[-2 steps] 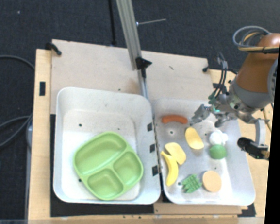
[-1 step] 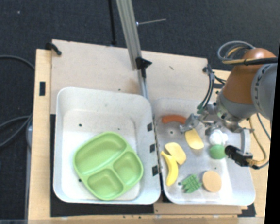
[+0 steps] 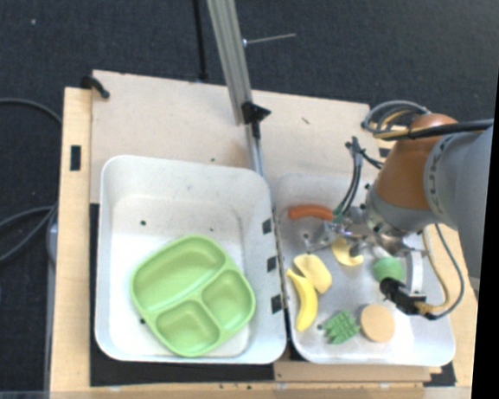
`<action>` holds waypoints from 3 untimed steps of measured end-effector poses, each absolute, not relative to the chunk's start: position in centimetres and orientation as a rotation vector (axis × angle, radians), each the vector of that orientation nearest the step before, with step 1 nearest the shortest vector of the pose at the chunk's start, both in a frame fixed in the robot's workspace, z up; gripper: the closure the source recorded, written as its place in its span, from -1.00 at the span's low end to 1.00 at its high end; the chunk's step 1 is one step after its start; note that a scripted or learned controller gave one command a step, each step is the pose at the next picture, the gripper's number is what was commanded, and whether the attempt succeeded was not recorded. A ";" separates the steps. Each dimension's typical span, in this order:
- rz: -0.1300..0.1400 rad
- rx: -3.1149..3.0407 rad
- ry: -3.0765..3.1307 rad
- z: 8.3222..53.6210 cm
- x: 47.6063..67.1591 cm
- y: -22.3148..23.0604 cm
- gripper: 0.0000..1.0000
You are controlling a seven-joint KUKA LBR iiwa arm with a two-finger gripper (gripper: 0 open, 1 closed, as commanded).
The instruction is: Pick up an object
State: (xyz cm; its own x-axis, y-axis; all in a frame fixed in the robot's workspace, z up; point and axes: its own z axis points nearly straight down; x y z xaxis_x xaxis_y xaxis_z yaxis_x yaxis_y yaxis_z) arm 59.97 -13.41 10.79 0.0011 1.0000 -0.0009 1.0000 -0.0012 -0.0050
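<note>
1. dark carpeted floor surrounds a pale wooden bench; black cables trail across the floor at the view's left.
2. left bin, shallow and white, sits on the bench; it holds one green divided tray with three compartments, lying toward the bin's near side.
3. right bin, shallow and white, sits touching the left bin's side; it holds several small objects.
4. orange carrot-like piece lies near the right bin's far-left corner.
5. yellow banana lies in the right bin's left half, long axis running roughly far to near.
6. pale yellow curled piece lies just beside the banana's upper end.
7. green ridged item lies near the bin's front, between the banana and a tan round disc.
8. small green round object lies just above the disc, close by the arm's wrist.
9. yellow piece sits directly beneath the gripper.
10. arm, grey with an orange band, reaches in from the right over the right bin, cables looped around it.
11. gripper is lowered into the right bin's middle, at the yellow piece; whether its jaws are apart, together or clamped on anything cannot be told.
12. grey metal rail slants from the view's top down to the gap between the bins.
</note>
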 end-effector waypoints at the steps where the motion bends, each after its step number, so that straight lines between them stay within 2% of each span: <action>1: 0.000 -2.226 -2.221 10.2 60.1 -13.5 -1.00; 2: -0.005 -2.233 -2.218 11.4 60.2 -13.6 1.00; 3: -0.004 -2.226 -2.225 17.7 60.3 -13.8 1.00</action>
